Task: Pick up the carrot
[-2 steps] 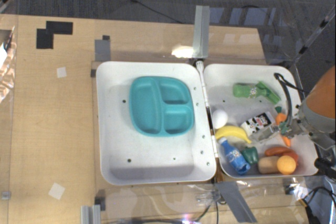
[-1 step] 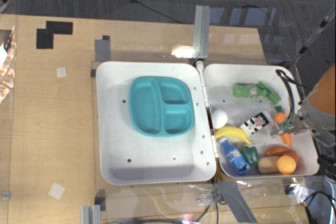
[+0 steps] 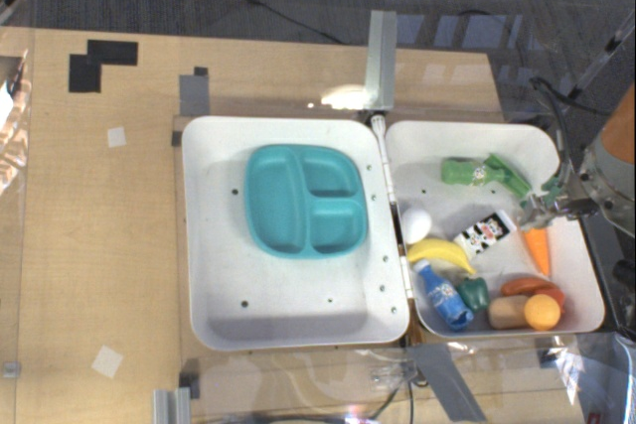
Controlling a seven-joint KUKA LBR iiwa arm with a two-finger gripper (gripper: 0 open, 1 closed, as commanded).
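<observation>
my gripper (image 3: 545,210) hangs over the right bin (image 3: 467,136), just above the top end of the carrot (image 3: 538,251), which lies flat by the bin's right wall. whether i'm open or clenched, i cannot tell. nothing lifted yet; the whole grasp remains

Two bins sit side by side on my bench (image 3: 89,243). The left bin (image 3: 214,313) holds a divided plate (image 3: 304,200). In the right bin (image 3: 427,149), the carrot (image 3: 538,251) lies just below my gripper (image 3: 545,205), with a banana (image 3: 442,253) to its left.
</observation>
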